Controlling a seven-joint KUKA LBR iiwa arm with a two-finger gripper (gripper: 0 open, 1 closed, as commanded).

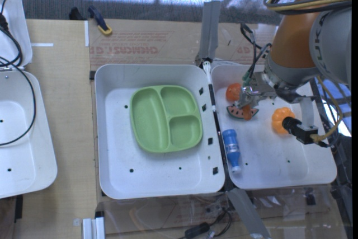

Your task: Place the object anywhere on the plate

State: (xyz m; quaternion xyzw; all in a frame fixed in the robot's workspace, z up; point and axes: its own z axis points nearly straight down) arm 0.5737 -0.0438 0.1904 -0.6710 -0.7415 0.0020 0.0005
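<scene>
A green divided plate (166, 118) lies in the left white bin (112, 170). In the right bin (291, 173) my gripper (246, 102) reaches down from the right, right over a watermelon-slice toy (244, 113) with a red top and dark rim. The fingers sit against the slice's upper edge; I cannot tell whether they grip it. An orange round toy (233, 91) lies just left of the gripper. Another orange toy (282, 120) sits to the right. A blue bottle (231, 149) lies along the right bin's left wall.
The divider between the two bins (210, 103) stands between the plate and the right bin's toys. A black clip and cables (305, 134) hang near the orange toy on the right. A further white tray (22, 137) sits at the far left.
</scene>
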